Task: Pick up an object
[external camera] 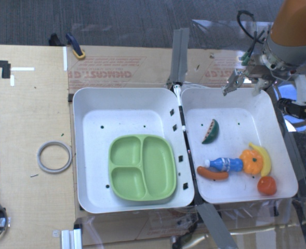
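Bottle [224, 164] lies crosswise; cap points left

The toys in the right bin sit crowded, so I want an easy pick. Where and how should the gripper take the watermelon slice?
The watermelon slice lies apart from the others, with bare bin floor around it. Probably best from straight above, fingers closing across its narrow width near the middle, one on the curved green rind and one on the red edge.
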Controlling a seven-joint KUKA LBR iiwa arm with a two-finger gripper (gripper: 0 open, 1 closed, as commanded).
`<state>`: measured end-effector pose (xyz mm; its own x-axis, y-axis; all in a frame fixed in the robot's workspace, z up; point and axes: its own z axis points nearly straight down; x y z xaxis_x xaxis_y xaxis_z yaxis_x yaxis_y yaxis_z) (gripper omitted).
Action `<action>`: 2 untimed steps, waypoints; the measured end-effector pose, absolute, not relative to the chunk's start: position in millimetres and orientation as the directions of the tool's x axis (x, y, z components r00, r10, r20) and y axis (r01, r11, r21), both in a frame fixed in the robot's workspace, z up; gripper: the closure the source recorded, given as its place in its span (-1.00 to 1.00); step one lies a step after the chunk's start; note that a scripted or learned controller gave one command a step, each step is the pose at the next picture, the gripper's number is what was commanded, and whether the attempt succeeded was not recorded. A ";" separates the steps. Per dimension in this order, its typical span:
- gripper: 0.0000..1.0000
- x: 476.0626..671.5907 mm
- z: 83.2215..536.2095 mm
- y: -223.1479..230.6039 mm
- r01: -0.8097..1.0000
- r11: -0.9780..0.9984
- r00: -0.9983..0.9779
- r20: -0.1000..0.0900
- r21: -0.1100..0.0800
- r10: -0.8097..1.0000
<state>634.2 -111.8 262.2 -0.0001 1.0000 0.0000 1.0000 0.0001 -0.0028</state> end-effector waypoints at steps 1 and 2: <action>-1.00 593.2 144.5 -103.9 1.000 -0.002 0.002 0.000 -0.004 1.000; -1.00 631.6 91.8 -108.9 1.000 0.001 -0.001 0.000 0.000 1.000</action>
<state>631.6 -108.9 91.8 -0.0013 1.0000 -0.0004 1.0000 0.0013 -0.0004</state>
